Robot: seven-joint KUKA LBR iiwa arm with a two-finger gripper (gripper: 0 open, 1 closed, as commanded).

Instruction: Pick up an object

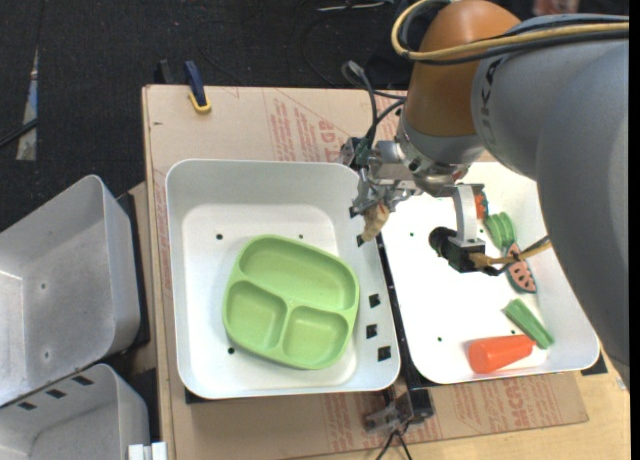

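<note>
Two white bins sit side by side on the surface [260, 118]. Of these, the left bin [190, 278] holds a green plate [290, 300] with three compartments. The right bin [430, 318] holds a carrot [500, 352] near its front edge, a green pod [527, 322] just beyond it, then a watermelon slice [523, 276] and another green piece [500, 230] farther back. The claw [372, 213] hangs over the wall between the bins, toward its far end, apart from all of them; whether it is wide or narrow cannot be told.
</note>
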